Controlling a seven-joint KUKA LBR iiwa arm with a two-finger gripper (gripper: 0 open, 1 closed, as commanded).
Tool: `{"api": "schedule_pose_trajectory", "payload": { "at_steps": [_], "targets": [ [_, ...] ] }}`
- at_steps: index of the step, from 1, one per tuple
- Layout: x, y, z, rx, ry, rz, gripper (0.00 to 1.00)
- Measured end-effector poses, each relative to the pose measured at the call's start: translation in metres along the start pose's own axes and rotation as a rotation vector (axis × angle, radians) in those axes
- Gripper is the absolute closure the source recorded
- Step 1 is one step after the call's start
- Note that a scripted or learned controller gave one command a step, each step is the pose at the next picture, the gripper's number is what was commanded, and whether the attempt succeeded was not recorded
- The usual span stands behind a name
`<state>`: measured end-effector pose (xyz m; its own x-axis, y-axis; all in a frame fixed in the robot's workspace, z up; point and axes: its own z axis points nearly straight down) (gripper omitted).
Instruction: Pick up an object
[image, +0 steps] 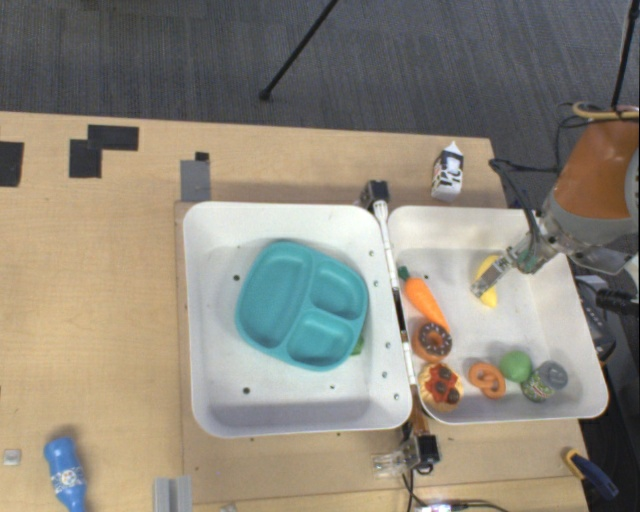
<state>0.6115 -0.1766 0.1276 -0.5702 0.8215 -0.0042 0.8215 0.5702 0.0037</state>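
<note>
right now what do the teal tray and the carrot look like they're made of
Teal tray: probably moulded plastic, matte to slightly glossy; one even colour with smooth, rounded compartment walls. Carrot: likely a plastic or rubber toy, given its flat, uniform orange body and small green tip. The view is too coarse to tell hard from soft.

Two white bins (200, 330): left holds one teal divided plate (303, 303); right, beside it, one carrot (423, 297), one yellow piece (487, 277), one pretzel (487, 378), one green ball (515, 364).
</note>
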Motion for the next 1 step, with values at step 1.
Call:
{"api": "schedule_pose_trajectory", "payload": {
  "at_steps": [1],
  "targets": [
    [-0.0105, 0.0418, 0.0421, -0.001, 0.000, -0.102, 0.00]
  ]
}}
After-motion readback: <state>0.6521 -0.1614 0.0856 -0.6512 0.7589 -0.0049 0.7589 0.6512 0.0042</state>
